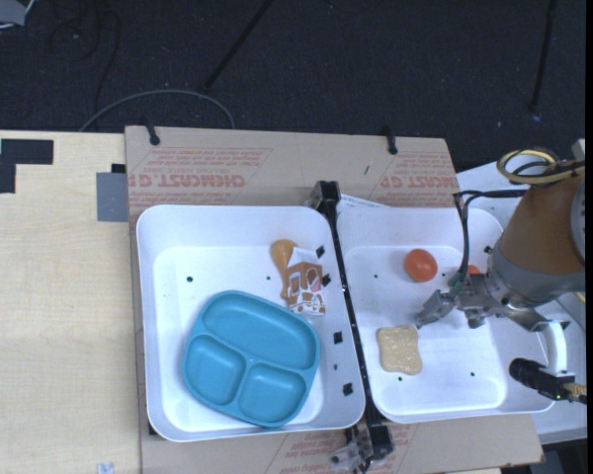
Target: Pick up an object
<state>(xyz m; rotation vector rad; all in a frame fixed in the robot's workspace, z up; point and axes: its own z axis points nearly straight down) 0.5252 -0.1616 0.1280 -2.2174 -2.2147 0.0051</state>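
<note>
While the gripper (437,309) hangs low in the right bin (445,403) | jaws look spread, nothing between | toast slice (399,350) lies just beside, tomato (420,264) near | step: approach | next: centre over one, descend, close.

floor (277,47): dark carpet (cables trailing) | bench (49,294): pale wood | cardboard sheet (277,171): brown

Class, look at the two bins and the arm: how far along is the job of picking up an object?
Done: the arm has reached into the right bin, its claw low over the floor. In hand: nothing shows in the claw; the toast slice and the tomato lie apart from it. Left: grasping and lifting one object. The blue tray lies in the left bin.
</note>
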